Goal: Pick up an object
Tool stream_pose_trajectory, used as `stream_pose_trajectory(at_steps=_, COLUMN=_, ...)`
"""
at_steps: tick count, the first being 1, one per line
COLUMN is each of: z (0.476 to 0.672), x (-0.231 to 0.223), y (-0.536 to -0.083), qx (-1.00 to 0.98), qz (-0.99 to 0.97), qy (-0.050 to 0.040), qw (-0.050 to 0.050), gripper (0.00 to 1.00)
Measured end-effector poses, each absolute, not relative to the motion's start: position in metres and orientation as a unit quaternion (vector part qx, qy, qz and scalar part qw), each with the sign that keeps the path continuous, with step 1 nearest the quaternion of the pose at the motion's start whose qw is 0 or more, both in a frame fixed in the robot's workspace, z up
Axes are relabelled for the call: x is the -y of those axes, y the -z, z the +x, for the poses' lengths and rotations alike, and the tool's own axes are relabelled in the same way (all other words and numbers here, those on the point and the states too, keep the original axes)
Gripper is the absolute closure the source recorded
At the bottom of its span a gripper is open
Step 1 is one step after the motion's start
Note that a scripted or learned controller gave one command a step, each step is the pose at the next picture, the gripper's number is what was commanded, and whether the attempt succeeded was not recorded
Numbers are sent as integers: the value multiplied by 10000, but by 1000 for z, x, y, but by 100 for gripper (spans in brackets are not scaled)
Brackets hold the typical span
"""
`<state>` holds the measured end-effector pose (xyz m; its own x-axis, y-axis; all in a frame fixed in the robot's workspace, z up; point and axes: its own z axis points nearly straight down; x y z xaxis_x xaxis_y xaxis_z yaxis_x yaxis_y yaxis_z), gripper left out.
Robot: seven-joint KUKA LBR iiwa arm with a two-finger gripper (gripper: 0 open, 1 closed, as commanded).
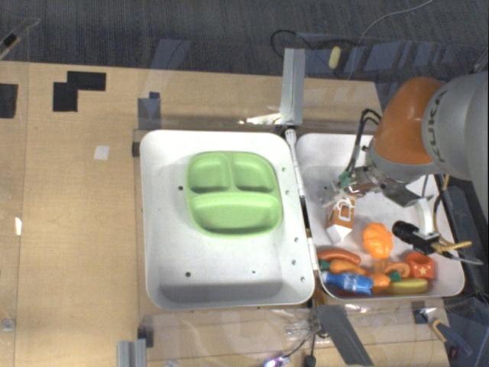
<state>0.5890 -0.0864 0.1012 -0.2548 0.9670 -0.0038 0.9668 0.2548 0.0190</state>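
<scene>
My gripper (348, 186) hangs over the upper middle of the right bin (321, 153), at the end of the grey arm with the orange band (405, 128). Right below it, and touching or nearly touching it, is a small white and orange carton (341, 217). Further toward the front of the bin lie an orange pepper (377, 240), a red strawberry-like toy (421, 267), a hot dog (340, 258), a blue bottle (351, 284) and a yellow banana (409, 286).
The left bin (164, 228) holds a green divided plate (231, 192). A ridge (299, 205) separates the two bins. The toys crowd the right bin's front edge. The arm covers that bin's right side.
</scene>
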Motion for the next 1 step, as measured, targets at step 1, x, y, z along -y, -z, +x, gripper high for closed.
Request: stream_pose_trajectory(at_steps=1, z=589, x=86, y=-101, qx=-7921, qz=6103, qy=-63, qw=73, gripper=0)
